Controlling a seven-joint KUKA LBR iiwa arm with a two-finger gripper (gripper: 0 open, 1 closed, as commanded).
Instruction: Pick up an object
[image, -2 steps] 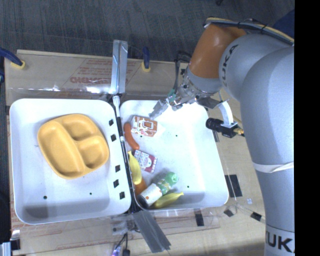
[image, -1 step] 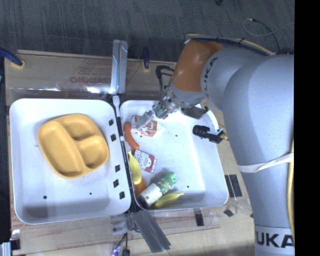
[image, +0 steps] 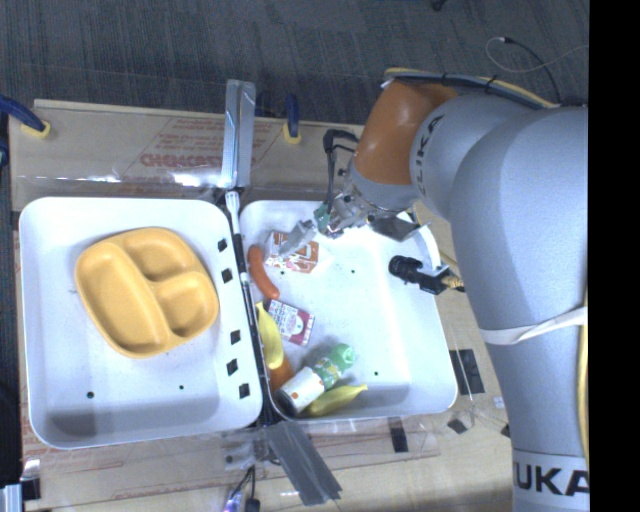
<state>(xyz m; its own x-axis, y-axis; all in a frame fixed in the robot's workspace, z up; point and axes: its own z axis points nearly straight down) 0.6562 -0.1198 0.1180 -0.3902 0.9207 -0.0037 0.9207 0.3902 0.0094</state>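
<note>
While the gripper (image: 300, 238) hangs low in the right bin's (image: 420, 330) upper-left corner, its fingers sit right over a red-white packet (image: 298, 258), touching or nearly so; can't tell if they're apart or closed, or gripping anything.

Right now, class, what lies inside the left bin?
The left bin holds a yellow divided plate, lying toward its far left. The plate covers the floor beneath it, so anything under it cannot be seen.
</note>
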